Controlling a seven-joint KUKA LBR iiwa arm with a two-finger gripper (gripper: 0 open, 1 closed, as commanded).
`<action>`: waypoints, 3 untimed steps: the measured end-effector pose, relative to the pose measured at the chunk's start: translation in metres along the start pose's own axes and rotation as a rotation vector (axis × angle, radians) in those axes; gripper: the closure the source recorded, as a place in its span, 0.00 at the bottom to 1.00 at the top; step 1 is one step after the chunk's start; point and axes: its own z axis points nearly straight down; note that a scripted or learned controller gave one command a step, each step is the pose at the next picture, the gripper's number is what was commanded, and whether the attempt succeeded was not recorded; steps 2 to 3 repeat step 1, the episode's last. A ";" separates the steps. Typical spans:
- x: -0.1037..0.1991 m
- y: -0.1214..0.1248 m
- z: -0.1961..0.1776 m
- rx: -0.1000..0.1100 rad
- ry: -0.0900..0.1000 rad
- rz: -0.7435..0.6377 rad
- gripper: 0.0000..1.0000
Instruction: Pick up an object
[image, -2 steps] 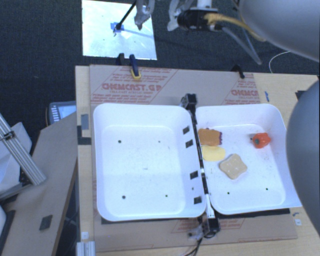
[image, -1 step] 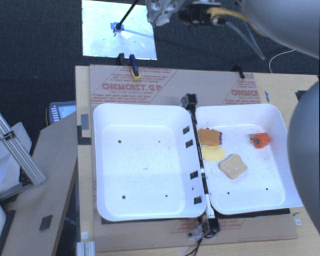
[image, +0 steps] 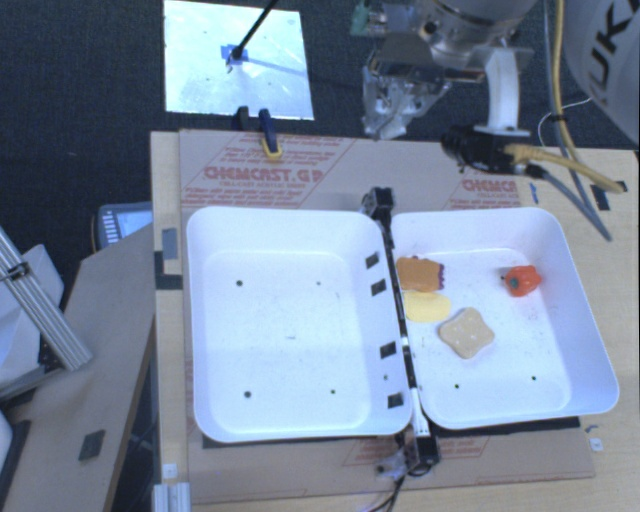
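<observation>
In the right bin (image: 570, 370) lie several small food-like pieces: an orange-brown slab with a purple edge (image: 419, 273), a flat pale yellow piece (image: 427, 307), a tan toast-shaped piece (image: 466, 332) and a small red-orange piece (image: 520, 280). My gripper (image: 390, 115) hangs high above the bench's far edge, well behind both bins, with nothing visible in it. It is apart from every object.
The left bin (image: 210, 400) sits beside the right one, joined by a black clip strip (image: 392, 330). A shiny metal plate (image: 238, 58) lies at the back left. Cables and a yellow hose (image: 560, 165) run at the back right.
</observation>
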 end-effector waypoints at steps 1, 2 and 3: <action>0.082 0.025 0.001 -0.009 0.004 -0.015 1.00; 0.082 0.025 0.001 -0.009 0.004 -0.015 1.00; 0.082 0.025 0.001 -0.009 0.004 -0.015 1.00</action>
